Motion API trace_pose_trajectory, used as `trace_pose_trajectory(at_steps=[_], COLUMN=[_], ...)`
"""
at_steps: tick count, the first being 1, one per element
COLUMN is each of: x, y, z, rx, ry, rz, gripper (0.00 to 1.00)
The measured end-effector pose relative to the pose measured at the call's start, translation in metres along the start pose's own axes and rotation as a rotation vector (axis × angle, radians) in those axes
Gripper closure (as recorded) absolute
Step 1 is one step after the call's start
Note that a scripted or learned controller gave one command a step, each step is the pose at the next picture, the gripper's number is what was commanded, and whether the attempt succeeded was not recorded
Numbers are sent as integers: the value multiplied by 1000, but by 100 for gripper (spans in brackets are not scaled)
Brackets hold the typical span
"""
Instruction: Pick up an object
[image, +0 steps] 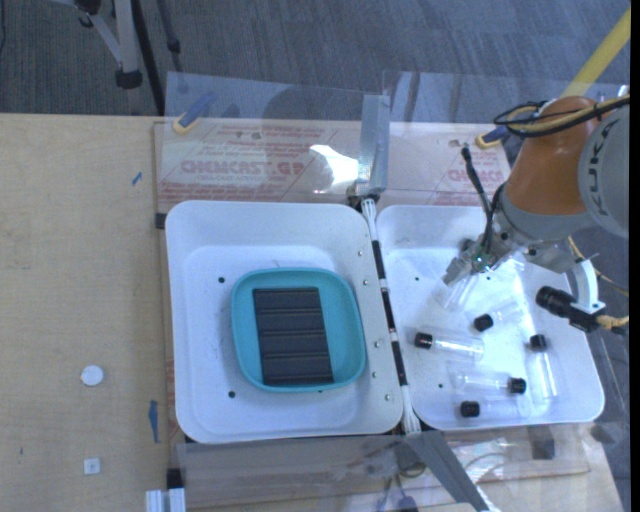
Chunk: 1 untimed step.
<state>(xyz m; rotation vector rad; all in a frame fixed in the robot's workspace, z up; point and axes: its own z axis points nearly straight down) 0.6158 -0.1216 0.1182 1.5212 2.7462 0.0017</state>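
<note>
Down at the front edge of the right bin (590, 400) there's a loose black cap (469, 408), and behind it a scatter of clear plastic vials, so those are obviously the pick targets, dumped in at random angles. One capped vial (448, 344) lies on its side near the bin's middle, another vial (493, 383) lies closer to the front, and a third vial (541, 362) runs along the right side, all apart from each other, which should make a clean grab easier. A second loose cap (483, 322) sits between them. The claw (470, 265) hangs low over the back-left part of that bin, tilted, with something clear just under it, maybe a vial, but it's too see-through for me to call it held. Can't tell if the claw is spread or closed either. The left bin (190, 300) just holds a teal tray (245, 330) with a dark ribbed insert (291, 336), probably a drop-off spot. The bench (60, 250) is mostly bare wood.
</note>
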Motion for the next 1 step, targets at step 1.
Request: trace_pose_trajectory(at_steps=[1], x=[-86], y=[9], z=[30], rx=[-4], ry=[-6], rz=[-71], gripper=[100])
